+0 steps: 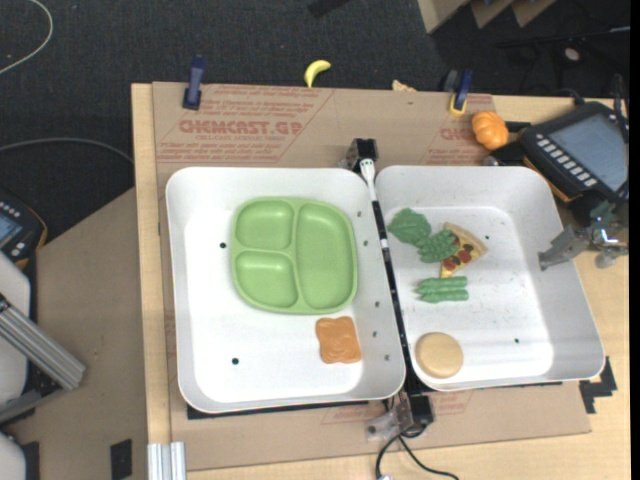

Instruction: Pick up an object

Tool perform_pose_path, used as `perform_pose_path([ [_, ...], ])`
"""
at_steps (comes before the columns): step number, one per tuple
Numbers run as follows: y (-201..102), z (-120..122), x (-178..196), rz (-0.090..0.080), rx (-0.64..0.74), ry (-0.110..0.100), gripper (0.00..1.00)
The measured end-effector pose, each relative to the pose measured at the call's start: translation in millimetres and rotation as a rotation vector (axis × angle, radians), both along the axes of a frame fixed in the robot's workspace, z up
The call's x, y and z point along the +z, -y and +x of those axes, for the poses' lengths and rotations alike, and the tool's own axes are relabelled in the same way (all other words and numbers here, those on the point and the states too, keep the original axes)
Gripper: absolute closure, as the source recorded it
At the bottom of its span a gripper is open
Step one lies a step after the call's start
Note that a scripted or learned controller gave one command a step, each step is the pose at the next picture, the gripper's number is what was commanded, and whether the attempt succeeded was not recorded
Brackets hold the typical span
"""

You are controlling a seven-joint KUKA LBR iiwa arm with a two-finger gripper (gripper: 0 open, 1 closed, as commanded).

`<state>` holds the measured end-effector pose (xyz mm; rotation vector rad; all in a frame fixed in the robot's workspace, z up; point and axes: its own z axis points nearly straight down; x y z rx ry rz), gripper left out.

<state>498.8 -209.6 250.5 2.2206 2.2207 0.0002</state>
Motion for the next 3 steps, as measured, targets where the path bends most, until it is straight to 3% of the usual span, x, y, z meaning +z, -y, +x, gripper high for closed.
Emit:
perform_pose_path([
  [1, -70, 40, -110, 0.008, 0.008, -0.011, 0.0],
  [2, -118, 60, -169, 0.004, 0.005, -0.006, 0.0],
  [3, -114, 60, -155, 0.0, 0.0, 0.0, 1.0],
])
